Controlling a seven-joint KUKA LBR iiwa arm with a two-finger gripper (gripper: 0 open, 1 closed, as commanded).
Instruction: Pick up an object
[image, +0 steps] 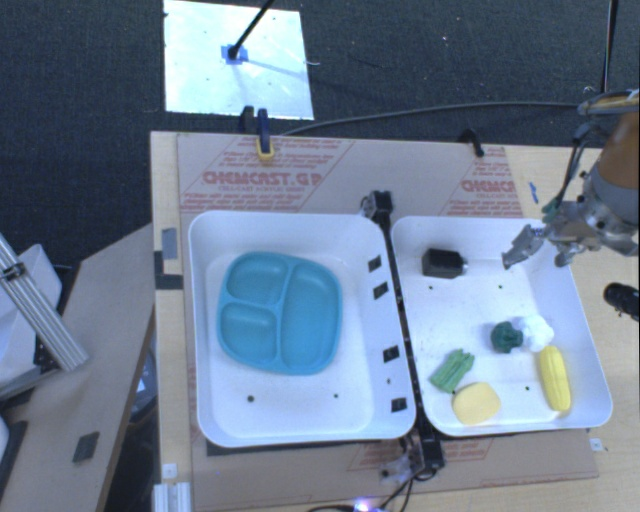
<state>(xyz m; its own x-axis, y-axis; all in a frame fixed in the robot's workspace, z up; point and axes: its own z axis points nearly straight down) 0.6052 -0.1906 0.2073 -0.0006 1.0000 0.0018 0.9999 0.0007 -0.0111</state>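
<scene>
My gripper (540, 247) hangs over the upper right part of the right bin (590, 330), its two fingers spread apart with nothing between them. In that bin a black block (442, 263) lies near the upper left corner, well apart from the green and white piece (515, 335), the yellow corn cob (554, 378), the green vegetable (452, 370) and the yellow lemon (476, 403) lower down. The left bin (215, 400) holds a blue divided plate (280, 312).
</scene>
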